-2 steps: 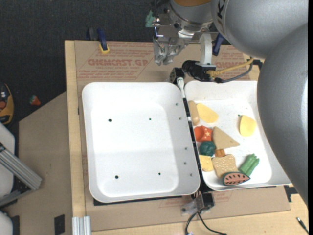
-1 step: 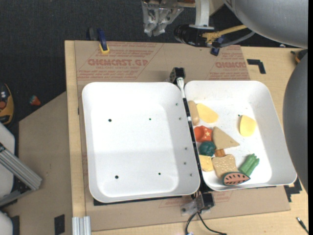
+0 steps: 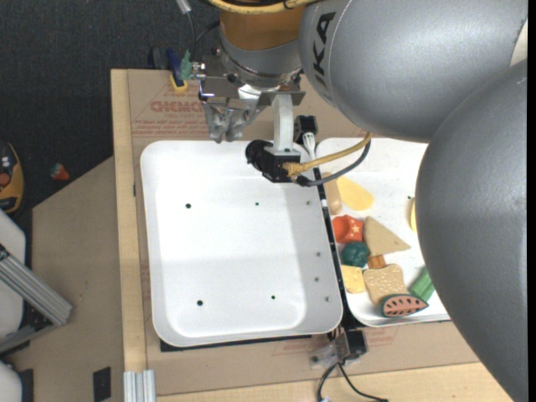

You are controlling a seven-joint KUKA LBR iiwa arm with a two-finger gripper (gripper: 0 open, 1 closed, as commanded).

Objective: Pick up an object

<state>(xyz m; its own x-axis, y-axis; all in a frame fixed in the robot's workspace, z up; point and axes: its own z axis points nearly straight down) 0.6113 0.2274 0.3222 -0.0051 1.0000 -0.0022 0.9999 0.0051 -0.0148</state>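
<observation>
A grey arm point(image 3: 419, 65) with an orange band point(image 3: 260, 7) reaches in from the right and fills the upper right of the view. Its gripper point(image 3: 224, 128) hangs over the far edge of the left bin point(image 3: 167, 224), near that bin's back left corner. The two metal fingers point(image 3: 219, 124) point down and sit close together, with nothing visible between them. Whether a small gap remains between them cannot be told from this angle. Just right of the gripper, a white bracket point(image 3: 286, 124) carries a black fitting point(image 3: 268, 162) with a yellow cable point(image 3: 335, 162) looping off to the right.

The left bin is a shallow white tray with a few small dark dots on its floor. The right bin point(image 3: 381, 153) lies beside it, touching along the shared edge, and is partly hidden under the arm. In the right bin lies a cluster of toy food pieces: a yellow round piece point(image 3: 356, 196), a red piece point(image 3: 347, 227), a tan wedge point(image 3: 385, 238), a dark green piece point(image 3: 355, 254), a tan slice point(image 3: 383, 281), a watermelon slice point(image 3: 404, 305) and a green piece point(image 3: 423, 286). These lie close together, some touching, well apart from the gripper.

Both bins rest on a brown board point(image 3: 126, 182). A silver rail point(image 3: 33, 291) lies at the lower left.
</observation>
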